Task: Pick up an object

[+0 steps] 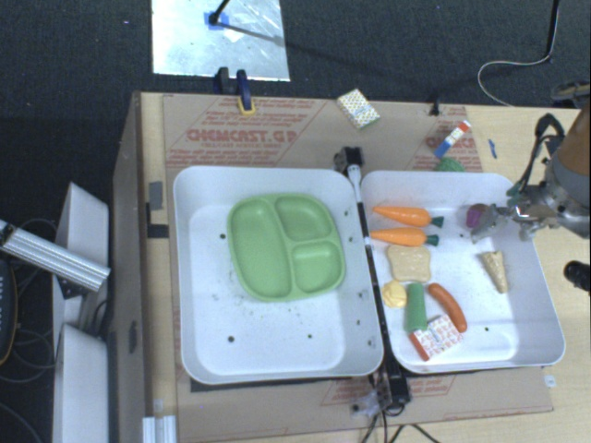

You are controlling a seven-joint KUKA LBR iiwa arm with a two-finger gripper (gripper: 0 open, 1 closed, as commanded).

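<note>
The right bin [531, 340] holds two orange carrots [403, 215] [401, 237], a slice of bread [409, 264], a small yellow piece [394, 293], a green stick [416, 306], a red sausage [448, 307], a red and white packet [436, 338], a beige cone [496, 270] and a purple onion-like piece [476, 216]. My gripper [500, 216] reaches in over the bin's right rim, low at its back right. Its tip sits right beside the purple piece, to that piece's right.
The left bin [199, 340] holds a green divided plate [286, 246]. Behind the bins on the board lie a small patterned box [358, 108], a red and blue object [452, 139] and a blue clamp [243, 90]. A foil sheet [185, 26] lies on the floor.
</note>
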